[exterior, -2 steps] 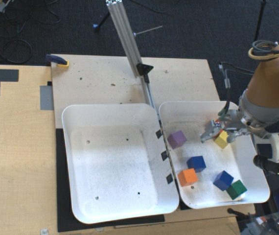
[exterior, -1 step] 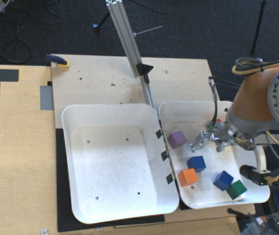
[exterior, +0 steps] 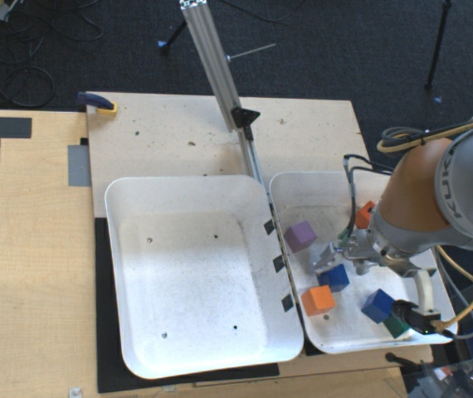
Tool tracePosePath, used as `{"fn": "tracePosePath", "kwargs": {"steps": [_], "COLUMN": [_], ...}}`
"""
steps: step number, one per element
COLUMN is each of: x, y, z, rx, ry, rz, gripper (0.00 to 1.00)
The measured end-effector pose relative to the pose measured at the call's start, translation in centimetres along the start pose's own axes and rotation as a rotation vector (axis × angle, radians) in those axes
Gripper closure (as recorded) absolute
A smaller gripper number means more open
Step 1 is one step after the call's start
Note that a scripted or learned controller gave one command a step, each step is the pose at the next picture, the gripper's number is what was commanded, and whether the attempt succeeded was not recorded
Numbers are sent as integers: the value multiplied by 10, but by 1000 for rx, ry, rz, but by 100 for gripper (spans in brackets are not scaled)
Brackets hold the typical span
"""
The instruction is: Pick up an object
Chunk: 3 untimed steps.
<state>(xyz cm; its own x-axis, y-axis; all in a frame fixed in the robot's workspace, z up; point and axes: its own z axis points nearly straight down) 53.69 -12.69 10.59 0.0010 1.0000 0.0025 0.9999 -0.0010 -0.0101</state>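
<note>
The claw, fingers too blurred to tell apart or together, hangs just above the blue cube in the right bin

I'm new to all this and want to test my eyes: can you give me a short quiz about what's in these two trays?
1. True or false: the purple block lies in the right bin.
2. Which block lies nearest the pincer? A) purple B) blue block C) orange block
3. Fill in: the arm reaches over the ____ bin.

Key: 1 true; 2 B; 3 right.
</note>
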Motion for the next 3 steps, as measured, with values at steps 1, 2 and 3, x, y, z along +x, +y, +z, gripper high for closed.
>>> {"fn": "tracePosePath", "kwargs": {"steps": [1, 2, 3], "x": [-2, -2, 5], "y": [1, 4, 11], "z": [-13, -56, -109], "rx": [-4, -11, -13], "ry": [0, -2, -3], "rz": [8, -2, -2], "gripper": [100, 100, 100]}}
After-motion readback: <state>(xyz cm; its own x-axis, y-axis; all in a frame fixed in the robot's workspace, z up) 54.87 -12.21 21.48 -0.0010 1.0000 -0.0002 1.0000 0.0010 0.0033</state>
